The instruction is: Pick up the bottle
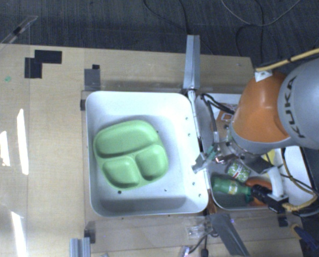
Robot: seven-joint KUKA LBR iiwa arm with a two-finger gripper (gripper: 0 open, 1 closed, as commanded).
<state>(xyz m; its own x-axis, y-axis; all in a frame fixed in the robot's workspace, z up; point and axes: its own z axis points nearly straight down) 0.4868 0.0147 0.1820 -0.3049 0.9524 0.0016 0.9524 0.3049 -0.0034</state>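
Green bottle (230,187) lying on its side in the right bin (223,201), near the front. Gripper (219,153) hovering just above it, mostly hidden under the arm (280,108). Green tray (130,153) sitting in the left bin (100,197).

The left bin (95,159) sits on the desk (41,143) and holds a divided tray (130,153) near its middle. Right of that bin lies the right bin (223,201). In it, near its front edge, a bottle (230,187) lies on its side. The arm (277,114) hangs over the right bin, behind the bottle.
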